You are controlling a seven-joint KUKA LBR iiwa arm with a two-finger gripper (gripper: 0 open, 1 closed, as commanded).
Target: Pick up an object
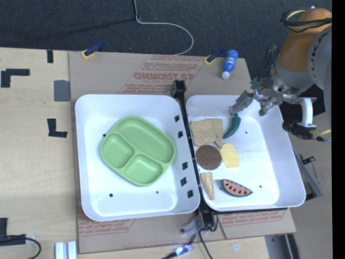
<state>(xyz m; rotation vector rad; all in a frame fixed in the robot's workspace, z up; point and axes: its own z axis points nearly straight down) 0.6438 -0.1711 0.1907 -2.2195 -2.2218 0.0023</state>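
A green chili pepper (233,125) was seen in the right bin (269,161), curved, its long axis running from upper right down to lower left. The hand (251,106) was spread apart just above it, one finger (239,103) near the pepper's upper end, nothing clamped.

Blue bottle (229,63) and white cable (161,23) on the bench beyond the two bins (86,144).

The arm (307,42) is cut off by the right edge. The green pepper (235,125) is partly hidden under the end effector (250,106). The bread slice (206,131) is overlapped by the brown cookie (208,157).
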